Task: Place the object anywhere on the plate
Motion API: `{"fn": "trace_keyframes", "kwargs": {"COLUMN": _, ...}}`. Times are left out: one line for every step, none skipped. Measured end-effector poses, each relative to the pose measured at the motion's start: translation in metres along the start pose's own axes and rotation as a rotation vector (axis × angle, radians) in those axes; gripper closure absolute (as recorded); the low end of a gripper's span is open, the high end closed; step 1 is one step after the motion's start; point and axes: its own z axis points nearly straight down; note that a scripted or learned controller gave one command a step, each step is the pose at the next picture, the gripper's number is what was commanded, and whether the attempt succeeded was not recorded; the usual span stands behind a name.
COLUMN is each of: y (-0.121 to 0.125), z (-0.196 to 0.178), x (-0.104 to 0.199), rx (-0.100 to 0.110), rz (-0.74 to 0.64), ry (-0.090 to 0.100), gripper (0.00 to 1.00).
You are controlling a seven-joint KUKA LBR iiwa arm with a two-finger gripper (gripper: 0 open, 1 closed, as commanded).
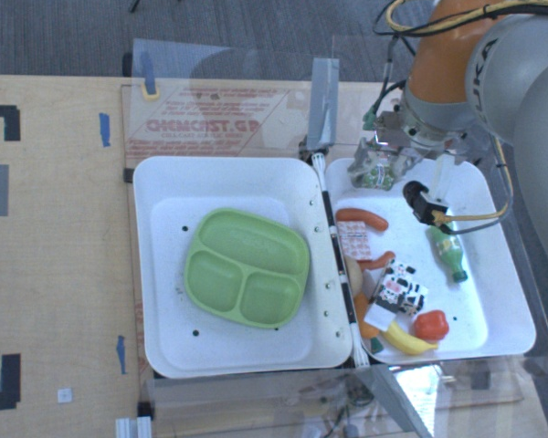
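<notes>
- Tool (381, 167) was down at the back left corner of the right bin (507, 322). Couldn't tell from this angle whether it was wide, narrow or had anything.
- Going left to right: the green plate (247, 267), three compartments, sat in the middle of the left bin (155, 190) with nothing on it.
- Over the divider, the right bin had a sausage (361, 217) near the tool, a small printed card (353, 238), and a black-and-white box (398, 290).
- Further right were a banana (409, 339) and a tomato (430, 324) touching at the front, plus a green bottle (449, 255).
- My guess is it was at the picking step, nothing delivered yet.
- Next it would need a firm grab, a lift clear of the bin wall, then a move left over the plate.
</notes>
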Motion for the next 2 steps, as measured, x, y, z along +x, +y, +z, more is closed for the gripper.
{"fn": "trace_keyframes", "kwargs": {"y": -0.023, "z": -0.014, "x": 0.058, "rx": -0.001, "rz": -0.297, "ry": 0.0, "gripper": 1.0}}
{"fn": "trace_keyframes", "kwargs": {"y": -0.062, "z": -0.027, "x": 0.127, "rx": -0.001, "rz": -0.366, "ry": 0.001, "gripper": 1.0}}
